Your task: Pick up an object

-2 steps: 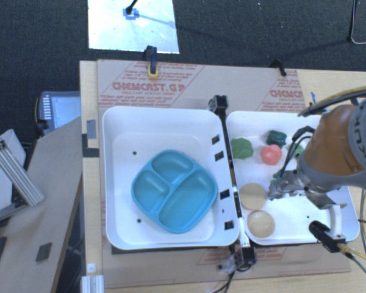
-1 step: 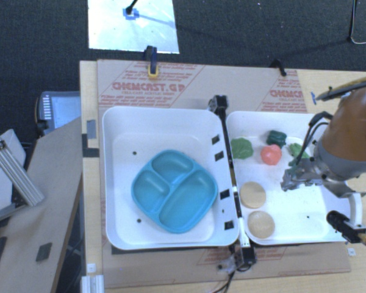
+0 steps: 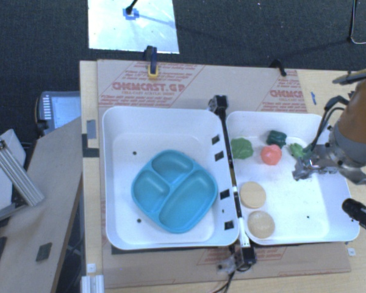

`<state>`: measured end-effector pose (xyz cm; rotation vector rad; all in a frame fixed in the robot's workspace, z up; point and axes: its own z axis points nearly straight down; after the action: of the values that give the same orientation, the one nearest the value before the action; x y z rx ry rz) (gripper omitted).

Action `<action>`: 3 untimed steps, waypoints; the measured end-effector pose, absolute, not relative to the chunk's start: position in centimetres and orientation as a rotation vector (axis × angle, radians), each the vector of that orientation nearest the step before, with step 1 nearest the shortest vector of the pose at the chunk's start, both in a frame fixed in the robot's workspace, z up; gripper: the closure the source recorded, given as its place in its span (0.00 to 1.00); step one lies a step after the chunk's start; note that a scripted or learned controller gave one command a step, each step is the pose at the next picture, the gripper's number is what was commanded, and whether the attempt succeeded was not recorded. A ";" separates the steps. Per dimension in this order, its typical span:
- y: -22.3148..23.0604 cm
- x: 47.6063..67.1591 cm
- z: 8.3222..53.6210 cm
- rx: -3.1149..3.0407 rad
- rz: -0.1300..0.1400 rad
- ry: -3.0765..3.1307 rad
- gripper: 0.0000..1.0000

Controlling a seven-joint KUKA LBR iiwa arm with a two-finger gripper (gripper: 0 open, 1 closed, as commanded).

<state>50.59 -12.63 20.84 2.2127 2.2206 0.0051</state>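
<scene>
1. Right bin [image 3: 329,221] holds the candidate objects: a green leafy piece [image 3: 242,148], a dark green block [image 3: 276,137], a red-orange round piece [image 3: 271,155], and two tan discs, one [image 3: 252,195] above the other [image 3: 261,223], near the divider between the bins. A small bright green piece [image 3: 299,150] lies right beside the end effector.
2. Left bin [image 3: 119,163] carries a blue divided plate [image 3: 174,190]; nothing loose on it that I can make out.
3. End effector [image 3: 304,171] sits low in the right bin, just right of the red-orange piece and next to the small green one. Cannot tell how wide it stands; the tip is small and blurred against the white floor. No object is visibly between it.
4. Risk: the small green piece sits so near the tip that a closing move may nudge it aside rather than trap it.
5. Risk: the red-orange piece looks round; a glancing touch could roll it toward the dark green block.
6. Risk: the tan discs look flat and low; a grab there may scrape the bin floor and close on nothing.
7. Risk: a descent on bare bin floor would lift away with no load.
</scene>
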 end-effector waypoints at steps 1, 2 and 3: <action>-12.3 50.7 25.2 2.212 0.006 2.222 1.00; -6.8 50.6 25.7 2.210 0.005 2.232 1.00; -2.4 50.6 24.7 2.212 0.004 2.231 1.00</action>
<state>50.60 -2.40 24.69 2.2120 2.2308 0.0041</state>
